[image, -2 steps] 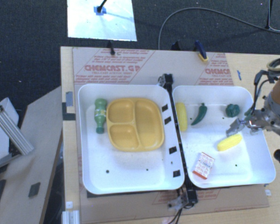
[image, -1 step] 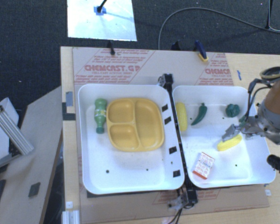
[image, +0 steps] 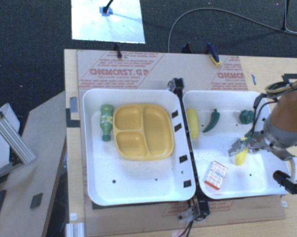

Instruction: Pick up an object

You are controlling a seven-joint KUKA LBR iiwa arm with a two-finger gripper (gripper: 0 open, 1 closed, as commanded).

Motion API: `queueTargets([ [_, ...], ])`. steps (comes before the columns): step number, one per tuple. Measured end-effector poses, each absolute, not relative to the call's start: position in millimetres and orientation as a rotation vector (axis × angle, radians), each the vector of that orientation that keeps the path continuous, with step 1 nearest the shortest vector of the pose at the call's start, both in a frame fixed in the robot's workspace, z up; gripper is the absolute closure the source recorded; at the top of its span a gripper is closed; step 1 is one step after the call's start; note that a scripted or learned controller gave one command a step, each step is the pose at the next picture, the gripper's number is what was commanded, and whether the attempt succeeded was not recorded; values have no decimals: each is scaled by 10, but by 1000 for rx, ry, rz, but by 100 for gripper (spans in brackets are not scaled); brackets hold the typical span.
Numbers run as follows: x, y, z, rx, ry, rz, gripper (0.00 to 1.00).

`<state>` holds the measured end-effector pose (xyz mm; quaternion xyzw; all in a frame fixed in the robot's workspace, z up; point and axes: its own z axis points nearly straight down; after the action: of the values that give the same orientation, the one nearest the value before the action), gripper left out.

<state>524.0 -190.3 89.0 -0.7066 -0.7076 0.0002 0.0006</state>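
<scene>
The arm comes in from the right with its orange band [image: 290,113] above the wrist, and its gripper [image: 243,148] hangs low over the right bin [image: 227,100]. A small yellow object [image: 241,156] lies right under the metal tips, touching or nearly touching them. The wrist and its cables cover much of this spot, so I cannot tell whether the jaws are spread or pressed together, nor whether the yellow piece sits between them or merely beside them on the bin floor. Its shape is too small and too covered to name.

Taking the right bin as the landmark: a corn cob [image: 191,123] lies along its left wall, a green chili pepper [image: 212,121] is just right of the corn, and a dark green lump [image: 246,116], partly masked by the arm's cables, sits toward its upper right. A red and white packet [image: 216,175] rests near its lower edge, below and left of the gripper. The bin's right wall is hidden behind the arm.

Left of the right bin, touching it along the shared rim, is the left bin [image: 96,181], holding a yellow divided plate [image: 141,131] with 3 compartments and a green bottle [image: 106,122] lying just beside the plate's left edge. Both bins stand on the tabletop [image: 153,68], whose protective film carries printed red lettering.
</scene>
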Motion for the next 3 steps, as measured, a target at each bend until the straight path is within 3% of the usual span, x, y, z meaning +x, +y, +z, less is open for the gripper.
queueTargets([
  [1,5253,-1908,1023,-2222,-2226,-2,100],
  [3,5237,-1870,2080,-2221,-2230,-4,100],
])
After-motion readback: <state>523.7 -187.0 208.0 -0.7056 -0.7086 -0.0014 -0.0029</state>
